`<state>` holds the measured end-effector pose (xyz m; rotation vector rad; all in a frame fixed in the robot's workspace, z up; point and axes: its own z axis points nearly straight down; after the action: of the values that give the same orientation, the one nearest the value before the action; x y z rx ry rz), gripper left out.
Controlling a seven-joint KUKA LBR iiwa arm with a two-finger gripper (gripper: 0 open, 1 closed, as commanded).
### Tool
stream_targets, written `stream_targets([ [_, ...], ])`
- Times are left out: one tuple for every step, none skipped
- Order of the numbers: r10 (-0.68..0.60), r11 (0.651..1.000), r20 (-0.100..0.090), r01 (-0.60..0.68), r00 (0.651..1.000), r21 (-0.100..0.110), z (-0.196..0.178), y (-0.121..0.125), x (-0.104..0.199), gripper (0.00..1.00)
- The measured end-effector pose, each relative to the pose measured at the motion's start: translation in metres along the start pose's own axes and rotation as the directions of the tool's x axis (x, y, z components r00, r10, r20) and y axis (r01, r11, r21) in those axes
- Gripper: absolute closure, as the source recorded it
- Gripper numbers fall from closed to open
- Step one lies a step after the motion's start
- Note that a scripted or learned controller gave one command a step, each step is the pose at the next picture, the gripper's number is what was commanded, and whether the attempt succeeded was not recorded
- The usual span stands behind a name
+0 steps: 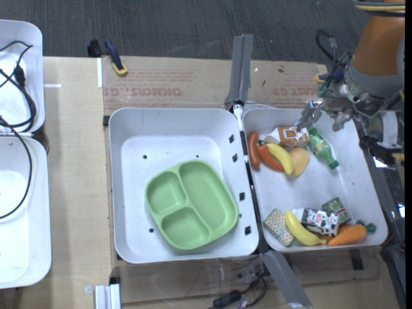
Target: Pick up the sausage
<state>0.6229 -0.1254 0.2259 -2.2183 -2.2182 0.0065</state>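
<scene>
Red-brown sausage lies in the right bin, hard against that bin's left wall near the far corner. Long axis runs roughly along the wall, far end to near end, with a slight curve; near end tips a little toward the bin's middle. Red chili sits just beside it on the right, and a banana lies on the chili, both slanting toward bottom right. Potato touches the banana's far side. Small brown carton and green bottle sit further toward the bin's back.

Gripper hangs over the back rim of the right bin, above the carton and bottle, well apart from the sausage. Can't tell whether the fingers are spread or closed; nothing visible between them.

Near corner of the right bin: second banana, carrot, cow-print carton, checkered packet.

Left bin holds a green divided plate. Both bins sit on the wooden counter.
</scene>
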Motion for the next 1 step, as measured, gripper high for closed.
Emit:
stream_targets([
  [0.041,0.999,0.000,-0.041,0.999,0.002,0.1216,-0.0436,0.0227,0.00],
])
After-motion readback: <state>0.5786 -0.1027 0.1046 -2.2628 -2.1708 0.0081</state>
